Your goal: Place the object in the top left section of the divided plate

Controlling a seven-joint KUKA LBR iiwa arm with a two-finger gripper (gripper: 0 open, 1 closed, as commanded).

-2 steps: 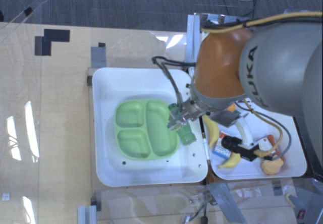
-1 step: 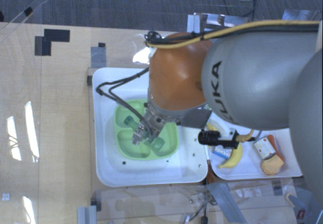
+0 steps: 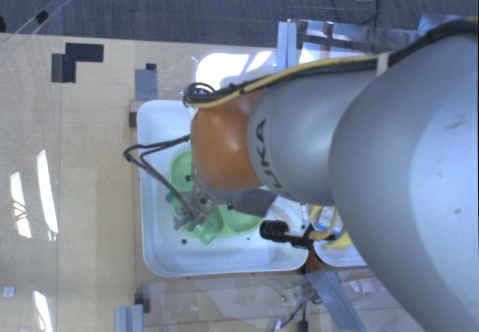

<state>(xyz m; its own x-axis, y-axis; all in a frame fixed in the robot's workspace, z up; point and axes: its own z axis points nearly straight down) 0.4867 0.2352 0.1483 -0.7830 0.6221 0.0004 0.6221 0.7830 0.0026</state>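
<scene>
One white bin (image 3: 161,248) holds a green divided plate (image 3: 182,170), and the gripper (image 3: 187,220) sits low over the plate's near edge, its tip touching green plastic. To the plate's right, past the grey arm (image 3: 359,143), a yellow object (image 3: 329,224) lies in the neighbouring bin, partly hidden.

The scene is brightly and evenly lit from above. The far white bin (image 3: 224,66) is blown out to pure glare, its edges lost. Pale streaks of reflected light lie on the wooden bench (image 3: 67,196) at the left. The arm (image 3: 359,166), close to the lens, looks soft and throws a mild shadow over the near bin (image 3: 161,252). Fine detail is slightly blurred overall.
</scene>
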